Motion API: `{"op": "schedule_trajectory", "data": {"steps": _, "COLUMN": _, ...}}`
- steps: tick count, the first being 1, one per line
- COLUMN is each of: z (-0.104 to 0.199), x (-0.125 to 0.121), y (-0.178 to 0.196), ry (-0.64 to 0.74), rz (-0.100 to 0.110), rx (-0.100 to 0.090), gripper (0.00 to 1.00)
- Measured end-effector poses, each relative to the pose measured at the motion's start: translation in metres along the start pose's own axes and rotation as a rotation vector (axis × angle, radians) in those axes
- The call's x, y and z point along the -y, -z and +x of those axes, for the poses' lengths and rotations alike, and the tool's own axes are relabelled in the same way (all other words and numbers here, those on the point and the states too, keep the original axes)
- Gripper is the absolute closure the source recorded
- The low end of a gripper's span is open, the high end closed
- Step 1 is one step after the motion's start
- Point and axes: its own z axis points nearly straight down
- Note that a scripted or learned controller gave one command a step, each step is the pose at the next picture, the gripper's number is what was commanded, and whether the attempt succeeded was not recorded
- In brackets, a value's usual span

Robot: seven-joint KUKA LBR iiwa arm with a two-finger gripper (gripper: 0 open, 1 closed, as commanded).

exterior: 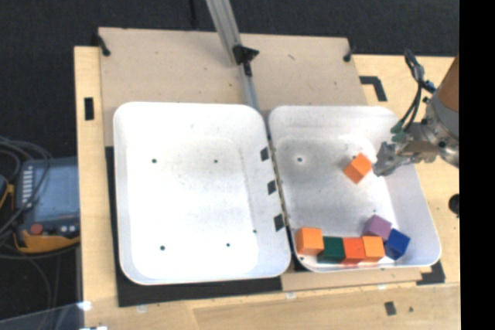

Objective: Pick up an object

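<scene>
Right now, orange cube point(357, 168) just left of gripper point(384, 164), touching, grip state can't tell

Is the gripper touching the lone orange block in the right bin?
Cannot tell. In the camera view the gripper sits right against the orange block with no visible gap, but the slanted angle does not show real contact.

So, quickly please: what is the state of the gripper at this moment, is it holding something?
End effector: beside the orange cube in the right bin; open, closed or holding cannot be told.
</scene>
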Motion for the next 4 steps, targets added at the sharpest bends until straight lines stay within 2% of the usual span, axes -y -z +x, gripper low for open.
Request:
{"op": "schedule_trajectory", "data": {"steps": 1, "z": 0.043, "x": -0.016, "y": -0.005, "ry": -0.001, "rz": 0.002, "rx": 0.0, "gripper": 1.0}}
{"op": "schedule_trajectory", "data": {"steps": 3, "z": 0.151, "x": -0.044, "y": -0.025, "ry": 0.0, "rz": 0.003, "rx": -0.001, "gripper": 1.0}}
{"op": "schedule_trajectory", "data": {"steps": 4, "z": 0.194, "x": -0.071, "y": -0.037, "ry": -0.001, "rz": 0.002, "rx": 0.0, "gripper": 1.0}}
